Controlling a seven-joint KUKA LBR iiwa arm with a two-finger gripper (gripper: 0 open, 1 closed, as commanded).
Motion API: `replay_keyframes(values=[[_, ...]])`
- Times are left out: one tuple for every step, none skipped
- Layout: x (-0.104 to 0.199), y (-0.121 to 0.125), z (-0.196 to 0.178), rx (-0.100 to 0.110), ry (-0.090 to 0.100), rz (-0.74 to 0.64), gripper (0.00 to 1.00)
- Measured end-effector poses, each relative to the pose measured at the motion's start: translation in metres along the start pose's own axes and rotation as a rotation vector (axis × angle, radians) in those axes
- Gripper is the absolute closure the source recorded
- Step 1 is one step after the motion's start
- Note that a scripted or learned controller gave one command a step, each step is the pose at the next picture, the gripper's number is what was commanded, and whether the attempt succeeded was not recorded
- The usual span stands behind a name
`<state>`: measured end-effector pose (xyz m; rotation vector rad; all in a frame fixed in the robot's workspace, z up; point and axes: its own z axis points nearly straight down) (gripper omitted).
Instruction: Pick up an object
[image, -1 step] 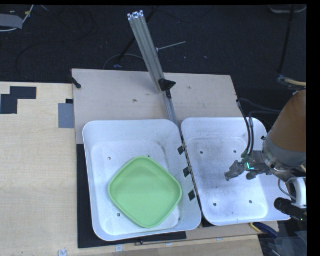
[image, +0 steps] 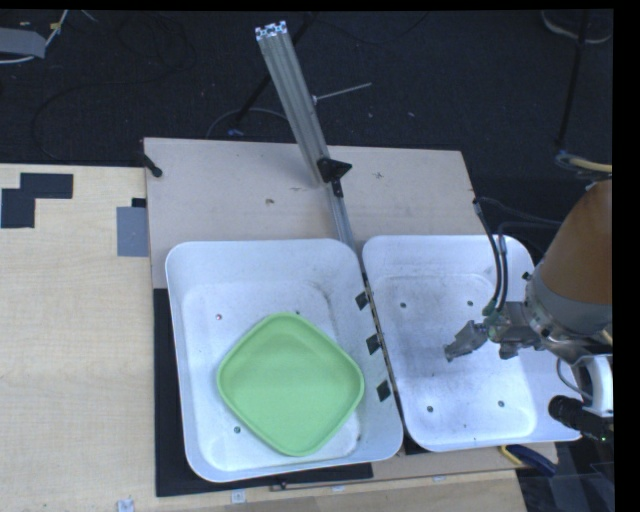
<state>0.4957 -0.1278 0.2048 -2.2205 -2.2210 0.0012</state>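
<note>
We see two shallow white bins side by side on a pale wooden bench (image: 300, 190). The left bin (image: 190, 300) holds a light green square plate (image: 290, 382) with rounded corners, lying flat and turned like a diamond. Its lower and right corners come close to the bin's near wall and to the divider side, while a band of bare white floor lies open along the bin's far and left sides.

The right bin (image: 420, 290) shows a scuffed, greyish floor with a few small dark holes. The gripper (image: 462, 345) hangs over the middle of this bin, well apart from the plate, with open floor on its left and toward the far wall. We cannot tell whether it is spread or closed; nothing is visible in it. The grey arm (image: 575, 270) with its orange band enters over the bin's right rim.

Small black clips (image: 372, 343) sit along the seam between the bins. A slanted aluminium rail (image: 300, 110) rises from the bench's far side. We can read no writing or labels anywhere.
</note>
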Motion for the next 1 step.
replay_keyframes(values=[[-0.0058,-0.0094,0.0535,0.004,0.001,0.001,0.0]])
